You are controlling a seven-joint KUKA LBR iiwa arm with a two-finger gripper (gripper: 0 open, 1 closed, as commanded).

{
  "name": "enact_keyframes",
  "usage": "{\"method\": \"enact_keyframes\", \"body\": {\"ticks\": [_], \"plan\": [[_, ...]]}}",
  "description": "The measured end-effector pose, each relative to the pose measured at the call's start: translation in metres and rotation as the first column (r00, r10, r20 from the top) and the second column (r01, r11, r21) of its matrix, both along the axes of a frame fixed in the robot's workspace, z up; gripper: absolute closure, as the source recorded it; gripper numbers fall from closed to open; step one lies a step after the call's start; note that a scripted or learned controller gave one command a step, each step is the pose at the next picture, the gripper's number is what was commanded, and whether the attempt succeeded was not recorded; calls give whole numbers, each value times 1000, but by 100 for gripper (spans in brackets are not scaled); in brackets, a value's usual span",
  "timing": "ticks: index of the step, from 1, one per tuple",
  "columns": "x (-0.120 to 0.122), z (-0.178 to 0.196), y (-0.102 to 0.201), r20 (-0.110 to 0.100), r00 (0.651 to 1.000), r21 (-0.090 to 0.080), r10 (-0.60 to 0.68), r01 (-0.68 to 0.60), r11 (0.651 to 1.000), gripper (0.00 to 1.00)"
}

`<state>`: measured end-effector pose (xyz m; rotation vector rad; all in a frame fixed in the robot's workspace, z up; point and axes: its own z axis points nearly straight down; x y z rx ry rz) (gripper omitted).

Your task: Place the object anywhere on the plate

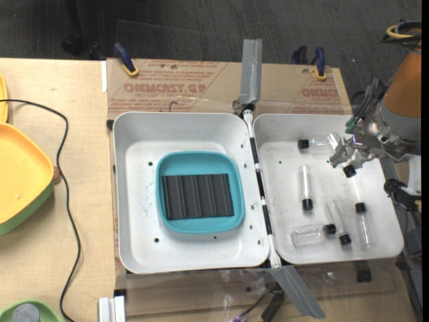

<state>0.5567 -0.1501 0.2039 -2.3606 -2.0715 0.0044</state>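
A teal plate with a dark ribbed centre lies in the left white bin. Several clear vials with black caps lie in the right white bin: one at the back, one in the middle, and others near the front. My gripper hangs over the back right of that bin. A black-capped vial sits right under its tip, its body hidden by the gripper, and I cannot tell whether it is held.
Cardboard backs the bins, held by blue and yellow clamps. A yellow dish and a black cable lie on the wooden bench at left. A grey divider stands between the bins at the back.
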Motion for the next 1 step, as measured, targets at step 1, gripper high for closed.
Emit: {"method": "enact_keyframes", "body": {"ticks": [1], "plan": [[0, 0, 0, 0, 1000, 0, 0, 0, 1000, 0]]}}
